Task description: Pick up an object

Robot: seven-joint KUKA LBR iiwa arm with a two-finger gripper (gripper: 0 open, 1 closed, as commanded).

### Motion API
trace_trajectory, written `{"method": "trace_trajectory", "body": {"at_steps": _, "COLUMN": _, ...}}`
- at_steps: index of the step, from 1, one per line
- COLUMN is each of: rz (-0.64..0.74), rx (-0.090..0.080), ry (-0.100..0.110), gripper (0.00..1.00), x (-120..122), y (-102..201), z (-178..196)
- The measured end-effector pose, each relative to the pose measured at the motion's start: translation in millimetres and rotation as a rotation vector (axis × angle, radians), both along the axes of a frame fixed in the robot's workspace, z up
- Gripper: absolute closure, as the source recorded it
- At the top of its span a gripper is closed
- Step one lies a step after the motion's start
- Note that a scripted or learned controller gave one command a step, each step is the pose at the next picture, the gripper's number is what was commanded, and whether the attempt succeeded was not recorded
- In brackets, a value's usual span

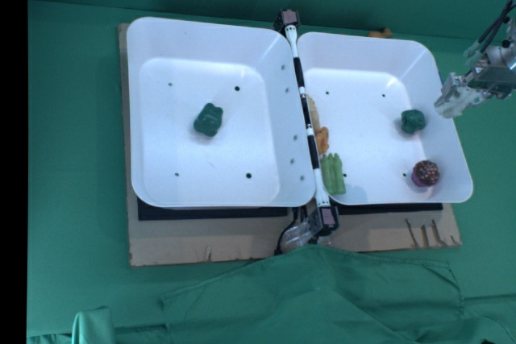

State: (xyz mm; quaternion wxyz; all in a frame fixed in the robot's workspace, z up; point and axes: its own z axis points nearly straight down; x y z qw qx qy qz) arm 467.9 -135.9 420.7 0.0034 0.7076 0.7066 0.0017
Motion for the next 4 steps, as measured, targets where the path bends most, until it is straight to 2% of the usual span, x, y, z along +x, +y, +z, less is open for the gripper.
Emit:
{"method": "trace_trajectory", "body": {"at_steps": 1, "rz": 0.004, "rx": 0.004, "ry": 0.013, "gripper": 1.0, "x": 8.2, "y": 61.2, "z": -81.9}}
{"method": "trace_trajectory", "body": {"at_steps": 2, "rz": -0.004, "rx": 0.0, "ry": -0.002, "gripper": 1.0, "x": -0.6, "y": 34.7, "z": -37.7}}
{"method": "trace_trajectory", "body": {"at_steps": 3, "rz": -0.002, "rx": 0.002, "ry": 0.007, "gripper": 1.0, "x": 34.1, "y": 39.4, "z": -79.8}}
{"method": "trace_trajectory", "body": {"at_steps": 4, "rz": -0.004, "rx": -0.001, "ry": -0.003, "gripper": 1.0, "x": 15.2, "y": 16.7, "z": -40.0}}
